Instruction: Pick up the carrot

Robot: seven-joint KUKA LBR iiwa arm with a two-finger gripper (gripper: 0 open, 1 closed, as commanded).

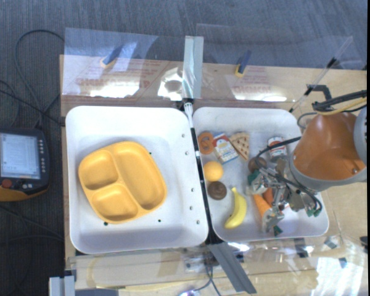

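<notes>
The carrot [261, 205] is orange with a green leafy end [275, 228]. It lies in the right white bin [308, 227], near the front, to the right of the banana [235, 209]. My gripper [274, 191] hangs directly over the carrot's upper part and hides some of it. The arm's orange band [324, 150] sits above and to the right of the gripper. Whether the gripper touches the carrot is unclear from this angle.
The right bin also holds a round orange fruit [213, 171], a brown round piece [217, 190], a small carton [224, 148], a wedge-shaped slice [239, 143] and a can [275, 145]. A yellow divided plate [120, 180] lies in the left bin [80, 128].
</notes>
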